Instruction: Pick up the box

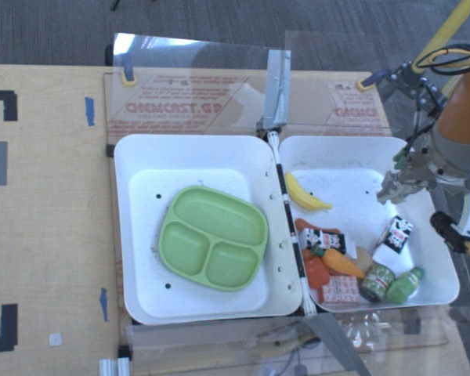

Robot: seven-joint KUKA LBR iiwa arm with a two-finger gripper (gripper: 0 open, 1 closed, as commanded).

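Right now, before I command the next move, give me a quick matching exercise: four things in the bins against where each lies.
Things:
1. light green divided plastic plate
2. yellow toy banana
3. small black-and-white carton box
4. orange toy carrot

Places:
A. right bin, right side
B. left bin
C. right bin, upper left
D. right bin, lower middle

Pairs: 1-B, 2-C, 3-A, 4-D

The arm [460, 124] is cut off by the right edge, the carrot [343, 262] and dark jar [377, 282] overlap the red box [338, 288], whose print is too blurred to read, and the jaws look perhaps parted.
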